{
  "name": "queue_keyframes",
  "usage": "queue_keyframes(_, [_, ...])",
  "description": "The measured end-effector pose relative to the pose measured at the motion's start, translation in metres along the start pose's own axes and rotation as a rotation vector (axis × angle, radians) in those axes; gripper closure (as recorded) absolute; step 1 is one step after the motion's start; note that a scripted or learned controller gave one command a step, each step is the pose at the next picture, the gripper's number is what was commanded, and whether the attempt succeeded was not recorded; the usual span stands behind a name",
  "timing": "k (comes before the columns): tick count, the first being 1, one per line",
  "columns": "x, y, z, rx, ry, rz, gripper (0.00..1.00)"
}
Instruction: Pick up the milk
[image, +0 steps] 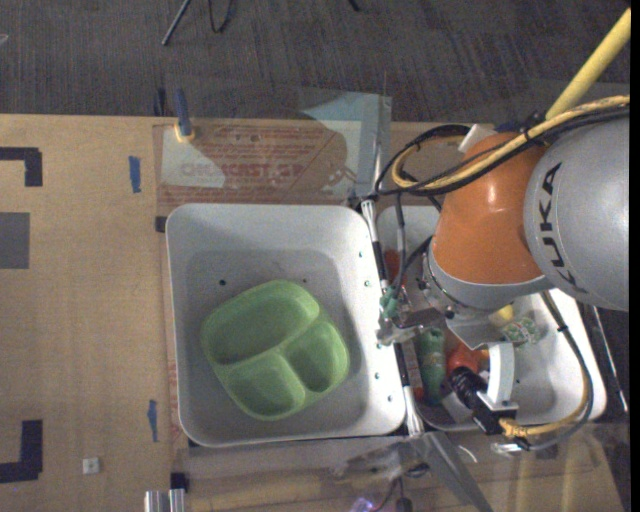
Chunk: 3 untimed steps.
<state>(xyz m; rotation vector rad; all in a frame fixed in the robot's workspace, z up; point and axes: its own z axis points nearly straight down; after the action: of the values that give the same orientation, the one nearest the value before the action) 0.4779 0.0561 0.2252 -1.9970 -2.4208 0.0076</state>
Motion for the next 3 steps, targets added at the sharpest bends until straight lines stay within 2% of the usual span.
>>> queue_keyframes(1, [0.077,0.015,-0.025,-0.002,0.000,0.151,1.00])
queue_keyframes(2, [0.130,0.025,-0.006,0.001,0.000,-0.120,1.00])
queue_keyframes(3, [0.130,0.025,-0.015,0.003,-0.001,-0.119,1.00])
